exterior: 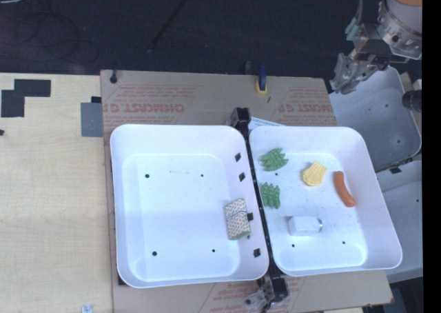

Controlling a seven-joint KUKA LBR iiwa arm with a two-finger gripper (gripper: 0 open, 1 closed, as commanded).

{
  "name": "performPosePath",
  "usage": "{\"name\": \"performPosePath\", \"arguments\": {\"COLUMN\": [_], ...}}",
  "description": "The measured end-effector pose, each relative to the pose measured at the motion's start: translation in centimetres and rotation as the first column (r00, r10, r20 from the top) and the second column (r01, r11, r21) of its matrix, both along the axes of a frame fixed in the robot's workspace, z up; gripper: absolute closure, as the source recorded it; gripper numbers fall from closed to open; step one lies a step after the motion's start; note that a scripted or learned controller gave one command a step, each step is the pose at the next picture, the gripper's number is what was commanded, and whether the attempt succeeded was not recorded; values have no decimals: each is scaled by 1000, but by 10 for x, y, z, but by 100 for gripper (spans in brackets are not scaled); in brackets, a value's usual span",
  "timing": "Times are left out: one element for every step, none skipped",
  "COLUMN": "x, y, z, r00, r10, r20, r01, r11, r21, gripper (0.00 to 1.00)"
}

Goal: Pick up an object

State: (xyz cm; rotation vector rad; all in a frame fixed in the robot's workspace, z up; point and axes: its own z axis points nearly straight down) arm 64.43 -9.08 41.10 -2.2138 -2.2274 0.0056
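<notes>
My gripper (342, 78) hangs at the upper right, beyond the far right corner of the right bin (372, 167) and well above it. In that bin lie two green leafy pieces (273, 159) (270, 195), a yellow corn-like piece (314, 174), an orange sausage (344, 189) and a white block (304, 225). The left bin (124, 167) holds a patterned beige and green pouch (237, 219) against its right wall.
A black divider with clips (247, 187) runs between the bins. Both bins rest on a cardboard sheet (179, 98) on the wooden bench. A grey metal plate (375, 112) lies at the right under the arm. A blue and yellow clamp (262, 78) stands at the cardboard's far edge.
</notes>
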Motion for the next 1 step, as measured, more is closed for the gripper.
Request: {"name": "performPosePath", "arguments": {"x": [-58], "y": [-29], "z": [-27], "r00": [1000], "r10": [-9], "r20": [-4], "r01": [9], "r11": [1000], "r21": [2], "gripper": [100]}}
